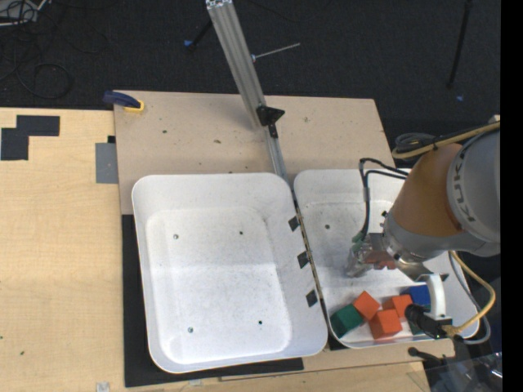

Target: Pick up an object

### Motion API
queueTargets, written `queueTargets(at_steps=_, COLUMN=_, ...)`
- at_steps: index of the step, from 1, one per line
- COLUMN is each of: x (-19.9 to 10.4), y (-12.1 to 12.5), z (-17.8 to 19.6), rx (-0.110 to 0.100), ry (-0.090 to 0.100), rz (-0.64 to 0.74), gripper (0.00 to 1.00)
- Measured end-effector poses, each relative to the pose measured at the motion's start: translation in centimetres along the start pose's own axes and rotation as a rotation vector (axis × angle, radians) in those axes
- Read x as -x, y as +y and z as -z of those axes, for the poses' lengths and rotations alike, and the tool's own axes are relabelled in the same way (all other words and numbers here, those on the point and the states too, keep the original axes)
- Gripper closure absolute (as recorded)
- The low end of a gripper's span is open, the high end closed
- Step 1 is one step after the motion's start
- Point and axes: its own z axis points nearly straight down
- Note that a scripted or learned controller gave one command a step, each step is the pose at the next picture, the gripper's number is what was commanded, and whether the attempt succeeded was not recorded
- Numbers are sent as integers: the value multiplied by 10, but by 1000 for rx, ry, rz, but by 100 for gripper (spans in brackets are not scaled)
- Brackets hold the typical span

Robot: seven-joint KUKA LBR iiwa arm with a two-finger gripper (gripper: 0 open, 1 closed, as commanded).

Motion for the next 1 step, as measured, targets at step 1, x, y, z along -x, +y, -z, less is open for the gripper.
queueTargets(at_steps=1, x=4, y=3, z=62, rx=6, ry=-5, rz=10, gripper=100)
